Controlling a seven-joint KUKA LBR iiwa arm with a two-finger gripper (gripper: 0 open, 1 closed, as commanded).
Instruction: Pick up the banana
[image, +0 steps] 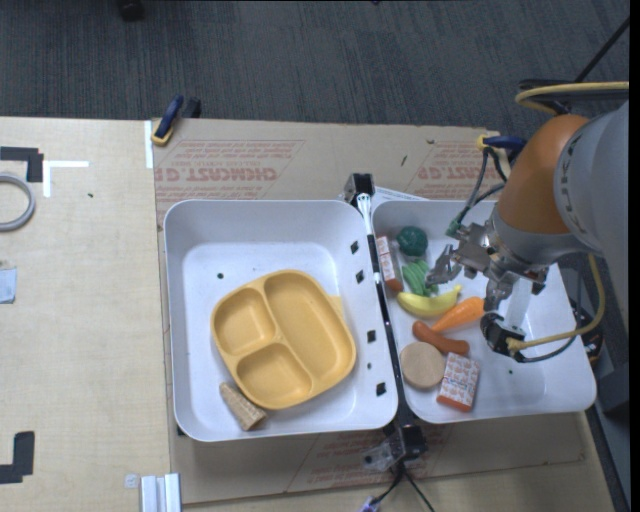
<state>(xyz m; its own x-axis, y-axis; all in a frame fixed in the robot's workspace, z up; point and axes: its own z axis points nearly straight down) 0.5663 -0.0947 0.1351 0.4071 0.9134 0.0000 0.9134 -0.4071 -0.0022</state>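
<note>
The yellow banana (428, 302) lies in the right bin (560, 385), near its left wall, curved with its ends turned up. My gripper (445, 268) hangs just above the banana's right half, coming in from the right on the grey arm with the orange band (535, 185). The gripper's body hides part of the bin floor behind the banana. I cannot see whether the gripper touches the banana.
Around the banana lie an orange carrot (460, 314), a sausage (441, 342), a round cookie (422, 366), a red-and-white box (459, 384), green vegetables (412, 241) and a brown stick (385, 262). The left bin (190, 300) holds a yellow divided plate (285, 338) and a bread piece (243, 407).
</note>
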